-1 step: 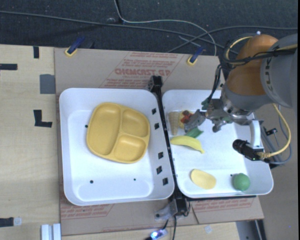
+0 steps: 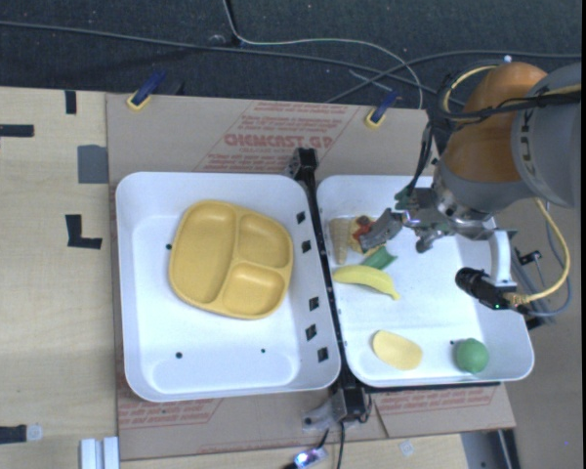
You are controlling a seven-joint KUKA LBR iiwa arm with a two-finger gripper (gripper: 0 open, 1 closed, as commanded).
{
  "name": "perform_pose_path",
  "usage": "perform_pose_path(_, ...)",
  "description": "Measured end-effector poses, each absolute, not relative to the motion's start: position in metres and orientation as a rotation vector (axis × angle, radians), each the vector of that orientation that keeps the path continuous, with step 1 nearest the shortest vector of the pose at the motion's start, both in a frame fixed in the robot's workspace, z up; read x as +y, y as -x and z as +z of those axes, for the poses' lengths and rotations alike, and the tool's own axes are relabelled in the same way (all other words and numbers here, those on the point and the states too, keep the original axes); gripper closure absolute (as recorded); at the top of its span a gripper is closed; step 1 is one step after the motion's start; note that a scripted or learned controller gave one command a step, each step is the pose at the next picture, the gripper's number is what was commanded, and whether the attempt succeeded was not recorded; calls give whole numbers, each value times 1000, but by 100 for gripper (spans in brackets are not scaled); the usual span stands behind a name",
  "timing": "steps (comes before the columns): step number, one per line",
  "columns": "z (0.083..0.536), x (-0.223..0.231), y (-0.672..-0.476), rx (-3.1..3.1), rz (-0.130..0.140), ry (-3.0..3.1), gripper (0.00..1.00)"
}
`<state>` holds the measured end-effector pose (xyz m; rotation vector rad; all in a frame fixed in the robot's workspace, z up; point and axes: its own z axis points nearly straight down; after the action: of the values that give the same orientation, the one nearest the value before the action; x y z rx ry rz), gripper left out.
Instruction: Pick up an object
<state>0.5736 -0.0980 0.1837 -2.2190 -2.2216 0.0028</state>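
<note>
The gripper (image 2: 402,225) sits low over the far left of the right bin (image 2: 498,360), by a red item (image 2: 364,231) and green piece (image 2: 378,258). Finger state cannot be told. Nothing appears lifted; the banana (image 2: 366,279), yellow lump (image 2: 397,350) and green ball (image 2: 471,355) lie loose.

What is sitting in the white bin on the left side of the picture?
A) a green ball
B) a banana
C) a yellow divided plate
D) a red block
C: the yellow divided plate lies in the left bin, while the banana and green ball are in the right bin.
</note>
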Motion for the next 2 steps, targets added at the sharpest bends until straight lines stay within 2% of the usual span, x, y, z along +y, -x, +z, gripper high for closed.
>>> perform_pose_path(2, 85, -97, -566, -2222, 5, 2219, 0)
